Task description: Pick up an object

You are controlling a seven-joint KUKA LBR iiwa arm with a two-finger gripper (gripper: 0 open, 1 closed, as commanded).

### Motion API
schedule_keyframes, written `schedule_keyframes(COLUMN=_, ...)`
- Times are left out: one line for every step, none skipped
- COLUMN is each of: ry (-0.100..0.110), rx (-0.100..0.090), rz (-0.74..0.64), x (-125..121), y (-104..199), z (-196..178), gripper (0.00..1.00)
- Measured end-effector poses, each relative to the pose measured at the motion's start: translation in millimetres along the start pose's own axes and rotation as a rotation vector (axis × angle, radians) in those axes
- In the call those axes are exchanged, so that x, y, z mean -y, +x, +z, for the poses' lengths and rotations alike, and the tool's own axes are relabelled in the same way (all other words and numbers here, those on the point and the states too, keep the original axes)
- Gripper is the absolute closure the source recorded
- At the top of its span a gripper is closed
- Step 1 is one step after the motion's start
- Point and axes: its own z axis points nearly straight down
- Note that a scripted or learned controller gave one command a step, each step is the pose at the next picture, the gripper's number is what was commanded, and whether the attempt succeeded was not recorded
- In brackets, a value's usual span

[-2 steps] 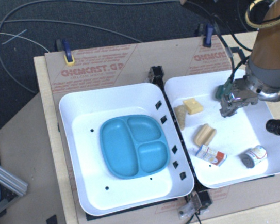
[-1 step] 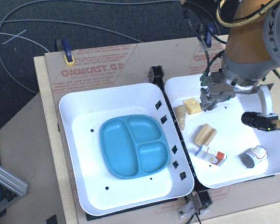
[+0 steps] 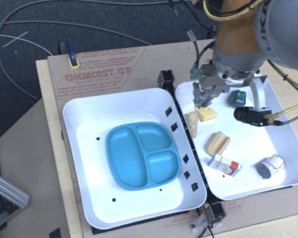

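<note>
Just under my claw (image 3: 204, 102) lies a small yellow block (image 3: 207, 114), pale as cheese, in the right bin (image 3: 293, 138). Whether my claw has closed I cannot tell. It looks light and squashy, best pinched gently across its flat sides.

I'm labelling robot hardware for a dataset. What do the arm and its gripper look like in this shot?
The arm is grey with a rounded orange band above the wrist. A yellow cable loops over it. The gripper is a small grey metal unit with two fingers.
</note>
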Motion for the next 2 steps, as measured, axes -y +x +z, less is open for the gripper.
schedule_keyframes(ry=0.000, rx=-0.001, rz=0.000, x=-34, y=51, z=-4, gripper=1.00)
schedule_keyframes(ry=0.000, rx=0.000, rz=0.001, x=-62, y=91, z=-3, gripper=1.00)
